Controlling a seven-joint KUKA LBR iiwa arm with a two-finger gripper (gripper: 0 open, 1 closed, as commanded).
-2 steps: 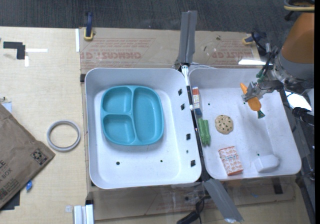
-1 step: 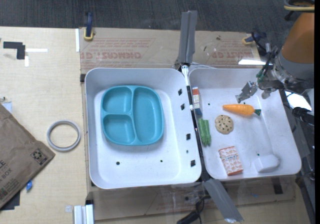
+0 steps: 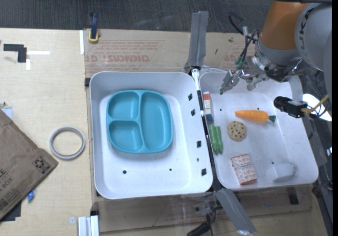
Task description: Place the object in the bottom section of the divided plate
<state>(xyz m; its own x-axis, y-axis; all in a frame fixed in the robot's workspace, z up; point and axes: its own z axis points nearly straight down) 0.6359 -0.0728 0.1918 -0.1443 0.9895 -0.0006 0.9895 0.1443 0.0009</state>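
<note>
Right, I've got the arm (image 3: 296, 13) reaching in from the right, hanging over the far end of the right bin (image 3: 296, 145). The gripper (image 3: 238, 79) sits near that bin's far-left corner, above the white floor, with nothing between its fingers that I can make out; whether the pincer is apart or together I cannot tell from this angle. Below it, the toy carrot (image 3: 253, 116) lies flat across the bin, green tip pointing right. Just beside it, nearer me, is the cookie (image 3: 237, 131), and further toward the near edge a small red-and-white packet (image 3: 243, 169). A green pod (image 3: 216, 139) lies along the bin's left wall. Over in the left bin (image 3: 153, 177), the divided plate (image 3: 140, 121) rests flat, turquoise, with three sections, none of them holding anything. A tape ring (image 3: 67, 142) lies on the bench to the left.
</note>
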